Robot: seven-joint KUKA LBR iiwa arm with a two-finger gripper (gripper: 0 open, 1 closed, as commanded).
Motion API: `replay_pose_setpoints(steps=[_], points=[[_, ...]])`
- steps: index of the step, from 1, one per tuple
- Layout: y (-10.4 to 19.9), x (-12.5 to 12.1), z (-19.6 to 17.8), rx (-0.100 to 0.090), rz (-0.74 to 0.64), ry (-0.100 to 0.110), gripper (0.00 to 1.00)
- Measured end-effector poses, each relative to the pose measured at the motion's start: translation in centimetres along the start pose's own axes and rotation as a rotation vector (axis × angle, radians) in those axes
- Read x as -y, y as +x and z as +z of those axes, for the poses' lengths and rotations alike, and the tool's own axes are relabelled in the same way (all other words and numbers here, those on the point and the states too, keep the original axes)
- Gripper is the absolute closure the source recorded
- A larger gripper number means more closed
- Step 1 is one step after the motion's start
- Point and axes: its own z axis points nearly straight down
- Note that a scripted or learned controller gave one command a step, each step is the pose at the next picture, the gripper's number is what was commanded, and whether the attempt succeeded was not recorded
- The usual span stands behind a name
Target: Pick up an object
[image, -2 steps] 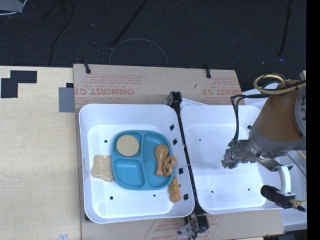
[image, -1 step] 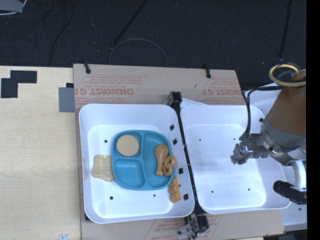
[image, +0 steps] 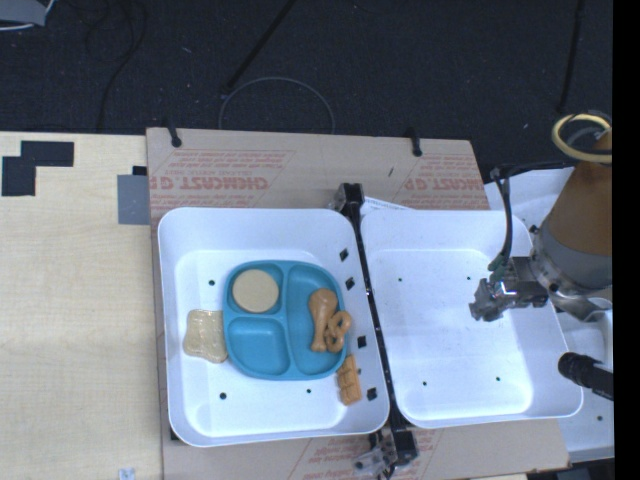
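Item: two-finger gripper (image: 487,301), dark metal, carried on the grey arm with an orange band (image: 585,218) entering from three o'clock. It stood over the right shallow white bin (image: 440,408), toward that bin's three o'clock side. Whether it was open or closed could not be told at this size and angle; nothing was seen gripped in it.

Item: left shallow white bin (image: 180,268), touching the right bin along a dark centre divider. It held all the candidate objects, well apart from the gripper.

Item: blue three-compartment plastic tray (image: 262,353), at the left bin's centre.
- Round tan disc (image: 254,290), resembling a flat biscuit, in the tray's eleven o'clock compartment.
- Brown twisted pretzel-like piece (image: 328,320), in the tray's three o'clock compartment.
- The six o'clock compartment carried nothing recognisable.

Item: pale beige slab resembling a slice of bread (image: 205,335), on the bin floor, touching the tray's nine o'clock edge.

Item: small orange-brown lumpy piece (image: 348,380), on the bin floor just beside the tray's five o'clock corner.

Status, as judged: no pick had been achieved. Every object lay at rest in the left bin. Remaining: choose one object, cross the divider toward nine o'clock, descend, close and lift.
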Motion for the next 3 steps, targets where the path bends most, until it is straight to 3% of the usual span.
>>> replay_pose_setpoints(steps=[3], points=[[14.9, -3.0, -1.2, -0.002, -0.004, 0.003, 1.0]])
